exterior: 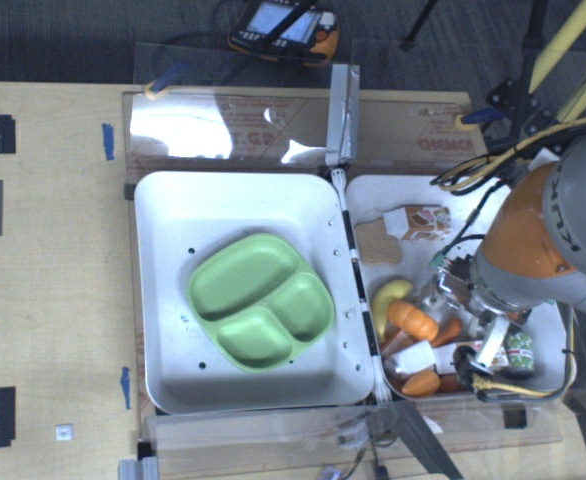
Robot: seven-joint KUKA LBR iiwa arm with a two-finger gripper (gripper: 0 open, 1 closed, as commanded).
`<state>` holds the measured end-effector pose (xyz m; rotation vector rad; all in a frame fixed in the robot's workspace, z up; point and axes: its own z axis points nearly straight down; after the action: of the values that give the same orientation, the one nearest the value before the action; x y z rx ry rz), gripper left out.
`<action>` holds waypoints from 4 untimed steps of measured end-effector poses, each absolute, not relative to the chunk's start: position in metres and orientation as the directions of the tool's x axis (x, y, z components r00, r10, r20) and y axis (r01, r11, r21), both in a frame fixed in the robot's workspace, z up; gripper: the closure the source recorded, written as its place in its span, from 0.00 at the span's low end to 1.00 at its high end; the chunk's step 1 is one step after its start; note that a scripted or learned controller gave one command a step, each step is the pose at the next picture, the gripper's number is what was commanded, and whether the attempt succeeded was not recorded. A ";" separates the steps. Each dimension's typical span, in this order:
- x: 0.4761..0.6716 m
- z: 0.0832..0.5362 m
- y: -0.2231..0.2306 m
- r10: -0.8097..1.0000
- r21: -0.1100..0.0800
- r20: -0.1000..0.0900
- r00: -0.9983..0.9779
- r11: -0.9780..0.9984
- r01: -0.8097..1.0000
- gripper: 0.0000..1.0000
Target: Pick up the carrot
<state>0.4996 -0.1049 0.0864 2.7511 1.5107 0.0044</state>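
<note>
right bin (405, 196) crowded along its near edge; carrot (413, 319) hemmed by clutter. gripper (463, 320) just beside it, jaws' state unclear. left bin (163, 268) roomy around green tray (260, 300).

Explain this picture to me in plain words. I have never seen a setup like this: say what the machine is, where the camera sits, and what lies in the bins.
One camera looks down at a slant on a bench with two shallow white bins. The grey machine with the orange band is a robot arm, reaching in from the right. Its gripper is low over the right bin, among a clutter of toy food: an orange carrot, a yellow piece, another orange piece and a small printed packet. Whether anything is held is not clear. The left bin holds a green divided plate.
</note>
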 end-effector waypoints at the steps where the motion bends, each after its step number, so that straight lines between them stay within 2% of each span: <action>1: 0.499 0.087 -0.097 0.734 0.012 0.006 0.679 -0.679 0.734 0.00; 2: 0.478 0.182 -0.038 0.379 -0.004 -0.008 0.925 -0.925 0.379 0.00; 3: 0.485 0.102 -0.081 0.374 -0.004 -0.007 0.927 -0.927 0.374 0.00; 4: 0.480 0.086 -0.103 0.471 -0.008 0.001 0.882 -0.882 0.471 0.00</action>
<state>0.4796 -0.1030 0.0862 3.0556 0.7652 -0.0011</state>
